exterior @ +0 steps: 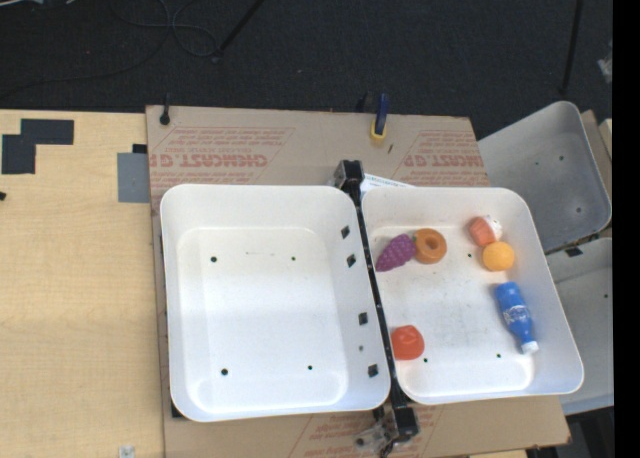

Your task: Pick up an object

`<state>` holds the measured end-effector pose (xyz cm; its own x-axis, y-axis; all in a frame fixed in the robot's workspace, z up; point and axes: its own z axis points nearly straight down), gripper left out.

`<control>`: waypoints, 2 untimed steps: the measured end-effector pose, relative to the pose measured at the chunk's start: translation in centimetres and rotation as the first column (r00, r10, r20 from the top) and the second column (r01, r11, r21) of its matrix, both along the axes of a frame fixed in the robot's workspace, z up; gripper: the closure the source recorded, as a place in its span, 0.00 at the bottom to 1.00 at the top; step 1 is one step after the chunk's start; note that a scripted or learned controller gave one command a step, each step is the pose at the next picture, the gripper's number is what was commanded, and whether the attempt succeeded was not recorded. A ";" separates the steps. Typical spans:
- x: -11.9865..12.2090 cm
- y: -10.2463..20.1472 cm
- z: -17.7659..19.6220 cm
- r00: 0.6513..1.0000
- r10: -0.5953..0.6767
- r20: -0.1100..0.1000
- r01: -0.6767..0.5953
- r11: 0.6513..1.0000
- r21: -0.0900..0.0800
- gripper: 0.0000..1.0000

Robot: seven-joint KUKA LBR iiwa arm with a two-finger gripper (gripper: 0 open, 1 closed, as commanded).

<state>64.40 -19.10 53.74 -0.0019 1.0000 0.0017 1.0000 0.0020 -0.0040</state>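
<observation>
Objects all sit in the right bin [545,246]: purple bunch [396,252] touching orange ring [431,245] far-left, red piece [484,230] crowding orange ball [498,256], blue bottle [514,314] right, red lump [407,343] near-left.

2 white bins [262,208], right bin [545,276] holding 6 small toys, blue bottle [514,315]

Two white bins [260,396] sit on brown cardboard [260,151] printed with red lettering. One bin shows a purple grape bunch [396,252], orange ring [431,246], blue bottle [514,314], red cup [407,343] and yellow-orange ball [498,257].
</observation>
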 end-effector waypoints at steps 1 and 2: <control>0.0 -2.3 0.0 1.000 -0.003 0.002 0.003 1.000 -0.003 1.00; 0.0 0.2 0.0 1.000 0.000 0.000 0.000 1.000 0.000 1.00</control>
